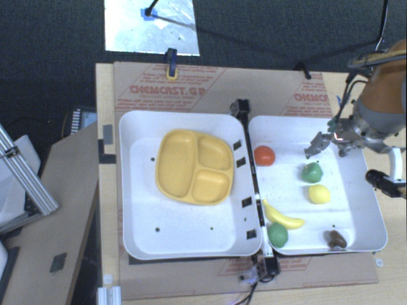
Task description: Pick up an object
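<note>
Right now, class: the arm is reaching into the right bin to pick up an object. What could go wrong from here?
1. The green ball and the lemon lie close together, so the claw may knock one while going for the other.
2. Round fruit can roll away when touched.
3. The banana rests against the bin's left wall, leaving little room beside it.

We read "CHEMCAST GP" in red on the brown board (191, 84) under the bins, upside down at top left. The same red print repeats at its top right, only partly legible.
</note>
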Motion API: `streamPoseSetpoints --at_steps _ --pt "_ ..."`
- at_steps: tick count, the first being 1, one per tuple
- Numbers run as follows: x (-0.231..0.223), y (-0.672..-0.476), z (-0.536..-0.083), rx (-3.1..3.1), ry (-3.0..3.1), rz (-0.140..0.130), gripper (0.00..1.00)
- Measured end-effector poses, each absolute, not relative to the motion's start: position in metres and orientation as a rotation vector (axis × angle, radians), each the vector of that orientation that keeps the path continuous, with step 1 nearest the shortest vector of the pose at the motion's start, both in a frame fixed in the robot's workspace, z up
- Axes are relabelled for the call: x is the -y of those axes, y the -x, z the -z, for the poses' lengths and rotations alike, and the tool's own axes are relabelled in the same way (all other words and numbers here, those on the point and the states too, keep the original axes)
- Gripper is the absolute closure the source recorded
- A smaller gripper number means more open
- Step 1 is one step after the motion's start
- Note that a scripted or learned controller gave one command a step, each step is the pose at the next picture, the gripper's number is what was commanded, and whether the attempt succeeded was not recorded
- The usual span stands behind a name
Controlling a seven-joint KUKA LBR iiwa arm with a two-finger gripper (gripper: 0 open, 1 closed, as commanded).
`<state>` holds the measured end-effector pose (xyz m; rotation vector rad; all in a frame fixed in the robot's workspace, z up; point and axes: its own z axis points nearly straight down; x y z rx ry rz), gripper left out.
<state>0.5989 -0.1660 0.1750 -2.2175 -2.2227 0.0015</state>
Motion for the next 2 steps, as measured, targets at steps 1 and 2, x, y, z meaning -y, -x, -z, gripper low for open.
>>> streamPoseSetpoints --at_steps 1,2 --pt "0.165 -0.596 -0.113 2.222 2.219 -0.001 0.0" --pt "0.164 -0.597 -0.083 2.222 2.22 0.0 0.0"
